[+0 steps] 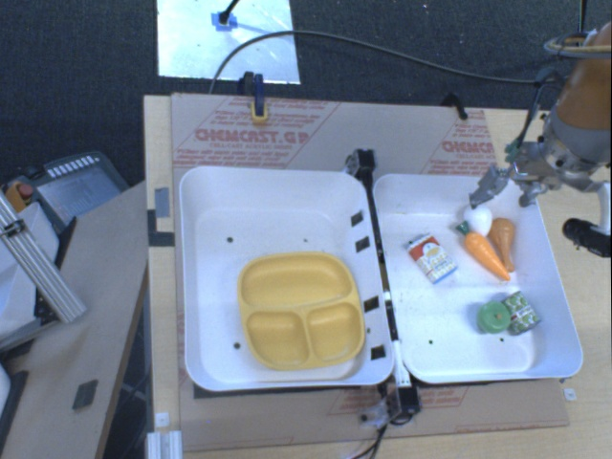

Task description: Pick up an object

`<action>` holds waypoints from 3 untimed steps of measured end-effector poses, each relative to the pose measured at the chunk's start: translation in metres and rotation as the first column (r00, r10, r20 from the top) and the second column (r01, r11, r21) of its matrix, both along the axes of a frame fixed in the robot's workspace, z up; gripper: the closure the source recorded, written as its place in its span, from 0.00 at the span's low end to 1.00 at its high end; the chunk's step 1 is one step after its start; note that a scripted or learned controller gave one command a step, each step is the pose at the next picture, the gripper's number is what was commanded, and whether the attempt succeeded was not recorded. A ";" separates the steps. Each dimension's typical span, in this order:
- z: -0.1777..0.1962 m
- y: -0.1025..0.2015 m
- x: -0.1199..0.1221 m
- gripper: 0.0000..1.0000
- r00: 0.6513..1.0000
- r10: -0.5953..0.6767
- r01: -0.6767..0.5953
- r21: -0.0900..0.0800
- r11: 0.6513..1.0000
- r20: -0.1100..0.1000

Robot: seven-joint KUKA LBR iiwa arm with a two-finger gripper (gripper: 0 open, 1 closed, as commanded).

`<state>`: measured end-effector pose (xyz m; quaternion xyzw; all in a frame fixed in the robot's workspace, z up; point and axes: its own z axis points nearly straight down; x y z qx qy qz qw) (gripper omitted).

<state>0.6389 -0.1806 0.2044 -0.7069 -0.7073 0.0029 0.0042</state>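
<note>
The arm [583,103] is cut off by the right edge; the small carton's [430,257] label is too small to read.

**Your arm at the right edge**

You see the arm [583,98] as a rounded orange-tan band above a grey metal wrist. Below it your gripper [508,191] has two slim grey fingers [486,187]. A thin dark cable runs beside the wrist.

A yellow three-compartment plastic tray [301,309] lies in the shallow white left bin [210,256], well left of the claw [505,191]. A shiny metal sheet [225,27] lies farther up-left.
</note>
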 end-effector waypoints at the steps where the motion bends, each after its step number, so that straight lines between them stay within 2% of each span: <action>1: 0.007 0.000 0.003 0.00 1.000 0.003 -0.002 -0.002 1.000 0.012; 2: -0.055 0.001 0.003 0.00 1.000 0.002 -0.002 -0.002 1.000 0.007; 3: -0.115 -0.001 0.003 0.00 1.000 0.002 -0.002 0.002 1.000 0.012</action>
